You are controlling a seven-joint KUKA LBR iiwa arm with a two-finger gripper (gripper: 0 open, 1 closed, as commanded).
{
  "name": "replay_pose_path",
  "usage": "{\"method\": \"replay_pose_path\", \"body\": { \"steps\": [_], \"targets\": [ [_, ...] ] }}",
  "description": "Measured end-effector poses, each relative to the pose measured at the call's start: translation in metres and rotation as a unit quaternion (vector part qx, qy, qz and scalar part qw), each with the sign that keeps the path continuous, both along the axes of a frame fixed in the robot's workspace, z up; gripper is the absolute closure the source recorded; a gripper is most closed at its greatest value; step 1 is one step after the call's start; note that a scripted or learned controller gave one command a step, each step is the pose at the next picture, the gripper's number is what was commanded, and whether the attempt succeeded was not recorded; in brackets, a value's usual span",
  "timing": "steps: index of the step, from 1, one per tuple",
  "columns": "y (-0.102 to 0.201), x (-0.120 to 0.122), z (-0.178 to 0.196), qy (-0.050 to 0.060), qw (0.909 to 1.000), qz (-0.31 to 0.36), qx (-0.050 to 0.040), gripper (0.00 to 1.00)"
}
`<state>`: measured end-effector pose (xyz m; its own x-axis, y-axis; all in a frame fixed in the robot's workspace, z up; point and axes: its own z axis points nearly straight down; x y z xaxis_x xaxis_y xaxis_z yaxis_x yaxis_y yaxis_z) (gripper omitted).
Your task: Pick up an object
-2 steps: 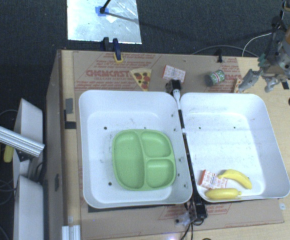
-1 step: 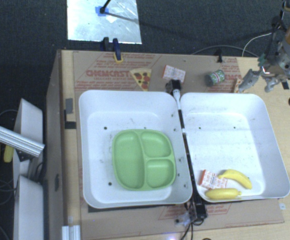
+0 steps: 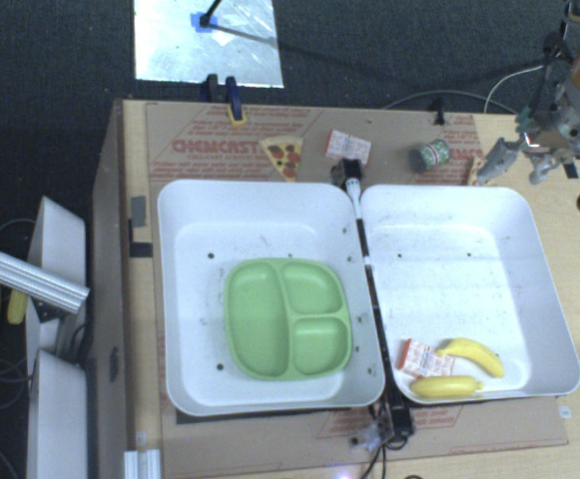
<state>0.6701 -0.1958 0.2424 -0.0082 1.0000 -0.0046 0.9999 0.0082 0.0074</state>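
Bananas (image 3: pixel 469 355) beside possibly red-printed packet (image 3: pixel 420 356)

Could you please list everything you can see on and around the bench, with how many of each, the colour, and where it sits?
bins: 2, white, side by side on the bench
divided plate: 1, light green, in the left bin, toward its near edge
bananas: 2, yellow, near right corner of the right bin
packet: 1, white and red, in the right bin just left of the bananas
pizza slice: 1, yellow and red, on the bench behind the left bin
paper tag: 1, white with print, on the bench behind where the bins meet
can: 1, green, on the bench behind the right bin
shiny sheet: 1, silver, on the floor beyond the bench
gripper: 1, grey, above the bench's far right corner
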Motion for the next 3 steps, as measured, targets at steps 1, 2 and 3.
{"method": "replay_pose_path", "body": {
  "steps": [1, 2, 3],
  "targets": [
    [0.0, 0.0, 0.0, 0.0, 1.0, 0.0, 0.0, 0.0],
    [0.0, 0.0, 0.0, 0.0, 1.0, 0.0, 0.0, 0.0],
    [0.0, 0.0, 0.0, 0.0, 1.0, 0.0, 0.0, 0.0]
  ]
}}
